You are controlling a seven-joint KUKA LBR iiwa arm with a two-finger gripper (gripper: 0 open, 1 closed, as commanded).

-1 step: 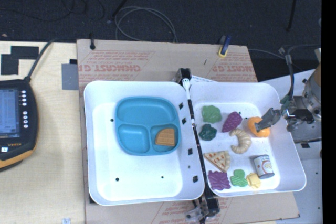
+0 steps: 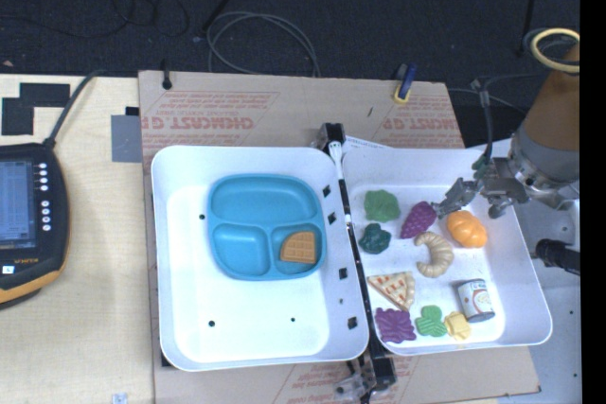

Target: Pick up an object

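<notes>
Hovering near the right bin's [image 2: 530, 317] right edge, the gripper [image 2: 471, 196] is seen spread wide, nothing held. The orange [image 2: 467, 229] just beside it: judged light, stiff, slippery; best pinched across its middle.

I see the gripper [image 2: 471, 194] low over the right bin [image 2: 530, 284], near the purple grapes [image 2: 418, 219] and the orange fruit [image 2: 467, 229]. A croissant [image 2: 436, 254], pizza slice [image 2: 394, 287] and small can [image 2: 475, 300] lie there too. In the left bin [image 2: 180, 298] a blue divided plate [image 2: 251, 227] holds a waffle [image 2: 299, 248].
</notes>
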